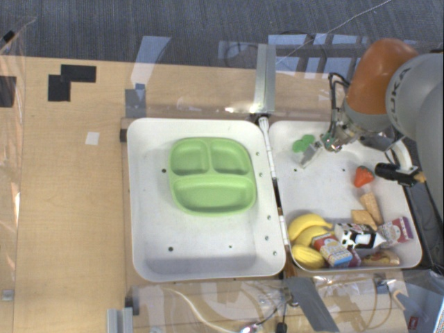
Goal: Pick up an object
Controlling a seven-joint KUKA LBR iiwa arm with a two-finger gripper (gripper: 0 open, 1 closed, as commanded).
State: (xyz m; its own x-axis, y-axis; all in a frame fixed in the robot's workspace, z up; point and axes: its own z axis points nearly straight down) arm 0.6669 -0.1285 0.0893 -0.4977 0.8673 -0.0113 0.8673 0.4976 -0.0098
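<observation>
Gripper (327, 143) sits low over the far end of the right bin (416, 259), hanging from the grey arm with its orange band. Whether it is open or closed cannot be told at this slant.

Nearest object: a small green piece (302, 144), just beside the gripper on its left, apparently not between anything. No long axis can be judged; it reads as a rounded blob. A short sideways shift toward it is probably all the next move needs.

Other candidates lie nearer the camera: a red strawberry-like piece (363, 177), a tan wafer (372, 207), and, well apart at the near end, bananas (307, 236) and small cartons (357, 241). The cartons carry print, too small to read.

Left bin (139, 186) across the divider holds a green divided plate (211, 175), far from the gripper. Both bins rest on the desk (62, 186).
</observation>
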